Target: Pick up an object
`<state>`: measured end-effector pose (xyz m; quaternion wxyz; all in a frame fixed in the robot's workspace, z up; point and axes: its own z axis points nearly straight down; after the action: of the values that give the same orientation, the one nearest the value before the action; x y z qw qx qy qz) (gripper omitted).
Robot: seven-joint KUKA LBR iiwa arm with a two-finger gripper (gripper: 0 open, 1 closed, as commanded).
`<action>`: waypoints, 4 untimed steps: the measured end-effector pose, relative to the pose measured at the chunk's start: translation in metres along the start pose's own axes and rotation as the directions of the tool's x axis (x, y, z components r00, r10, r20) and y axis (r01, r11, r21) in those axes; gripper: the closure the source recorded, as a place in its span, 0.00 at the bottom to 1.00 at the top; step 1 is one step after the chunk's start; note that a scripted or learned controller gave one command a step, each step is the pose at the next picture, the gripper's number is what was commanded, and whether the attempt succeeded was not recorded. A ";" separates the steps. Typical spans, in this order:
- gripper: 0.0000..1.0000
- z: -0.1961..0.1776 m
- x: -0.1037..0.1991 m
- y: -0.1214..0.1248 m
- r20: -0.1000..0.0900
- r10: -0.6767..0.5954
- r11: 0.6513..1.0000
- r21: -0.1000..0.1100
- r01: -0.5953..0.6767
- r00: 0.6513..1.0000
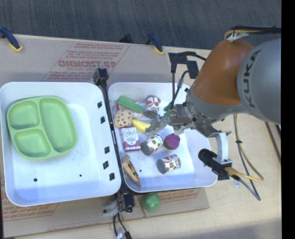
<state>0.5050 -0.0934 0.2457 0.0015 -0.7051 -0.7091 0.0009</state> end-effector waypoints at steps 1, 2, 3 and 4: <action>0.00 0.133 -0.031 0.084 0.001 -0.001 1.000 0.003 0.001 1.000; 1.00 0.121 -0.031 0.085 0.003 -0.006 1.000 0.001 0.006 1.000; 1.00 -0.058 0.028 0.096 0.002 -0.001 1.000 -0.007 0.001 1.000; 1.00 0.009 0.059 0.151 0.001 -0.001 1.000 0.000 0.001 1.000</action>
<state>0.6559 -0.0336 0.2362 0.0011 -0.7047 -0.7095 0.0015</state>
